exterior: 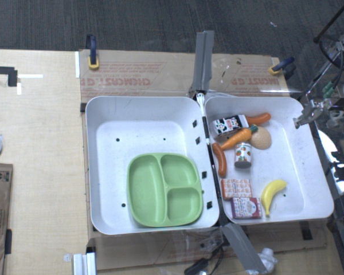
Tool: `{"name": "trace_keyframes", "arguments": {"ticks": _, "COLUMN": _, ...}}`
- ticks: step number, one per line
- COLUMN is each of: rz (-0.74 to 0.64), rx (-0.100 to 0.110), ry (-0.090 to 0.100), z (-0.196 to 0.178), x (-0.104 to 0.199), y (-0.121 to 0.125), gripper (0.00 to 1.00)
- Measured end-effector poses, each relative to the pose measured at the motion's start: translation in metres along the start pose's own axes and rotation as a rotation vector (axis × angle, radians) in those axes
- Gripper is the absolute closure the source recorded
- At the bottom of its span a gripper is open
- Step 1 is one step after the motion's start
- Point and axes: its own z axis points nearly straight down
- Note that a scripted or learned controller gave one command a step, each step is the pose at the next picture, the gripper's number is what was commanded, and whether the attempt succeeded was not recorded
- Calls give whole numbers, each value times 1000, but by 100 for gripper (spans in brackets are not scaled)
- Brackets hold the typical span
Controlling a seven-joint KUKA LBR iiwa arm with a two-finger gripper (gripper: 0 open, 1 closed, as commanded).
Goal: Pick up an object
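Crowding right bin [309, 171] — carrot [238, 138], banana [271, 194]

A lab: clamps [92, 51] pin cardboard [143, 76] under twin white bins [97, 153]

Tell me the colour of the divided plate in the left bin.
Light green; the plate shows clearly in the camera view.

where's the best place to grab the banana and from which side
Probably across the middle of the banana, coming straight down. It lies flat, curved, running from upper right to lower left, with bare bin floor on its right side. The small box sits close on its left, so keep the fingers clear of it.
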Motion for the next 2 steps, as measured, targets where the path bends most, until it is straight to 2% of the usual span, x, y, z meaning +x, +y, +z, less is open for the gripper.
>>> {"name": "trace_keyframes", "arguments": {"ticks": 1, "rz": 34, "rx": 0, "ry": 0, "z": 139, "x": 47, "y": 62, "gripper": 0}}
{"name": "trace_keyframes", "arguments": {"ticks": 2, "rz": -46, "rx": -1, "ry": 0, "z": 196, "x": 104, "y": 27, "gripper": 0}}
